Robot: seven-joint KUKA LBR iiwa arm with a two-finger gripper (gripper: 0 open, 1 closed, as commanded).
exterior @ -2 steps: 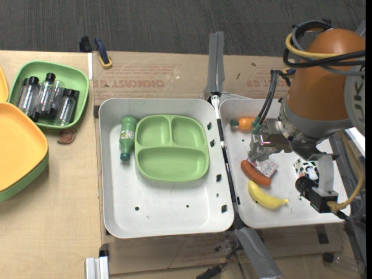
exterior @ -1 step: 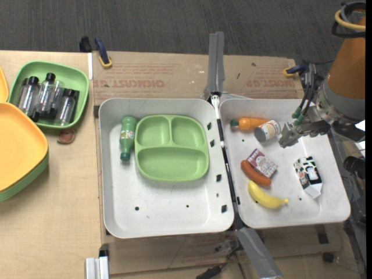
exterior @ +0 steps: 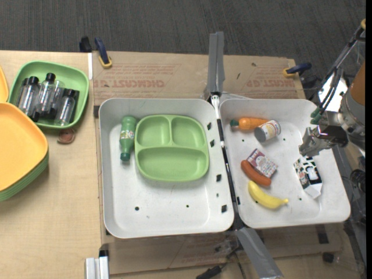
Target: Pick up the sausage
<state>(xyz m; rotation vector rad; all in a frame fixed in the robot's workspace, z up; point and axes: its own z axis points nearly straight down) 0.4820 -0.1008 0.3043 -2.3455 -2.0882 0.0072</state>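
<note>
The sausage (exterior: 254, 174) is a short red-orange link lying in the middle of the right white bin (exterior: 290, 211), slanting down to the right. A small printed packet (exterior: 263, 163) rests against its upper side and covers part of it. My gripper (exterior: 310, 146) hangs over the bin's right part, well to the right of the sausage and slightly higher in the view, just above a black-and-white carton (exterior: 307, 174). Nothing shows between its tips.
In the right bin a yellow banana (exterior: 267, 196) lies just below the sausage, with an orange carrot (exterior: 251, 122) and a small can (exterior: 267, 131) at the back. The left bin (exterior: 157, 214) holds a green divided plate (exterior: 172, 147) and a green bottle (exterior: 127, 136).
</note>
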